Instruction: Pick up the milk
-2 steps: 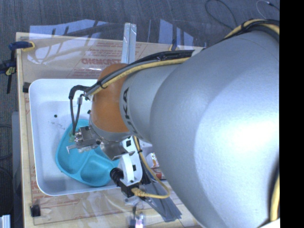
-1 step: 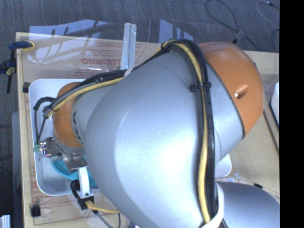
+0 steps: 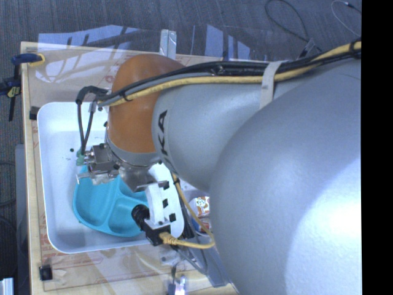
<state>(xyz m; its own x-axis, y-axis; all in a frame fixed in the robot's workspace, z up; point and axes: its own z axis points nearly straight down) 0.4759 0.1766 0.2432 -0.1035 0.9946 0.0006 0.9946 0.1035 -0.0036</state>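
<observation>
My arm reaches far over the left white bin (image 3: 52, 140), and its orange band (image 3: 132, 103) and grey wrist cover most of the bin. The gripper (image 3: 97, 165) points down into the bin's middle, just above the upper edge of a blue curved plastic piece (image 3: 101, 208) lying on the bin floor. The wrist body hides what lies directly under the gripper. A small white and orange printed item (image 3: 201, 206) peeks out beside the arm at the bin's right side; I cannot tell what it is.
Black cables (image 3: 83, 118) loop from the wrist down toward the gripper. A white bracket (image 3: 163, 204) with a black connector hangs off the wrist over the bin's near wall. A strip of white floor shows along the bin's left side.
</observation>
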